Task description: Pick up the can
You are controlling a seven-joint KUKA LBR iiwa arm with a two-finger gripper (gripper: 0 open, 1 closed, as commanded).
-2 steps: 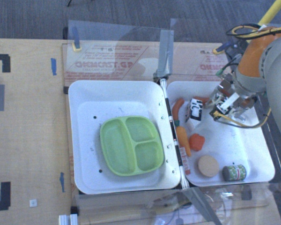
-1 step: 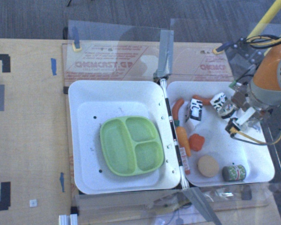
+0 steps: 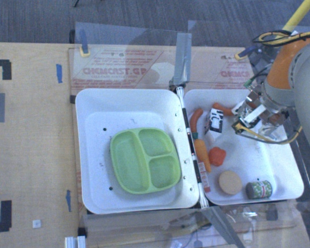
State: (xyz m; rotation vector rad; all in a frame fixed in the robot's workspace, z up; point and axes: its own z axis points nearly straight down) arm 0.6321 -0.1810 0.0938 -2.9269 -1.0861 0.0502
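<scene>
The can (image 3: 259, 189) lies on its side in the near right corner of the right bin (image 3: 292, 192), just beside a tan disc (image 3: 230, 182). The hand (image 3: 248, 119) hangs over the bin's far part, well apart from the can; whether it is open or closed cannot be told. A green divided tray (image 3: 144, 160) occupies the left bin (image 3: 90, 112). Reaching the can probably calls for travel toward the near corner.

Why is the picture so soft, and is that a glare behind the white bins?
In the camera view, lighting is even and shadows are faint; the whole frame is slightly soft, so the can's label cannot be read. The pale sheen behind the left bin is a clear plastic sheet catching light. The gripper is blurry.
</scene>
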